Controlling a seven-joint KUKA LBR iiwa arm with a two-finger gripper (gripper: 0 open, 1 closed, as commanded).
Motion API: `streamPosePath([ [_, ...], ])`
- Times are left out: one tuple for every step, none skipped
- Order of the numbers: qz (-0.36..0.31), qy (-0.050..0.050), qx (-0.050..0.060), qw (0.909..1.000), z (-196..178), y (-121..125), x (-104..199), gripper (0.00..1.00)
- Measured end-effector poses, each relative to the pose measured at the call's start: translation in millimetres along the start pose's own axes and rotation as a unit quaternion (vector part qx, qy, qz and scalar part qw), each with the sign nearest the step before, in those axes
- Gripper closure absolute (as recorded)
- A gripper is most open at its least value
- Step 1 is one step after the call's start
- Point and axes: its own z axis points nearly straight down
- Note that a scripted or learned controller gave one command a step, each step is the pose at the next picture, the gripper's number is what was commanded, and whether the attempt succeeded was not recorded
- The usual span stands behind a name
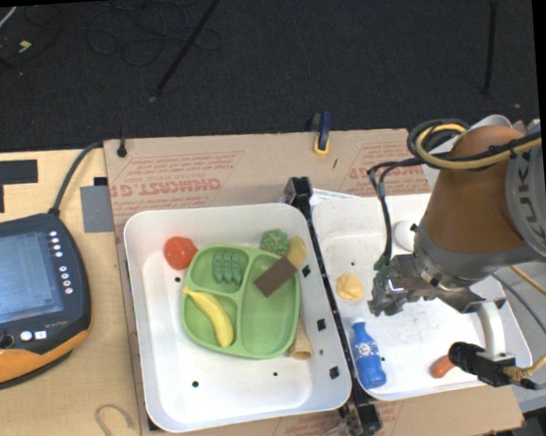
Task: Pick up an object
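Observation:
The gripper hangs over the right bin, under the arm's orange band. A yellow lumpy object lies just left of it, close to the bin's left wall. A blue bottle with a white label lies below the gripper near the front left corner. A small orange piece rests near the front edge. A white object peeks out beside the arm at the back.
The left bin bears a green divided plate with a banana, green vegetables and a brown block. A red tomato sits beside the plate. A teach pendant lies far left.

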Motion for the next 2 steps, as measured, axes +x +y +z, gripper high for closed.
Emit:
streamPosePath([
  [-0.003, 0.000, -0.001, 1.0000, 0.7, 3.6, -4.0, 1.00],
  [-0.005, 0.000, -0.001, 1.0000, -6.7, -4.8, 3.7, 1.00],
])
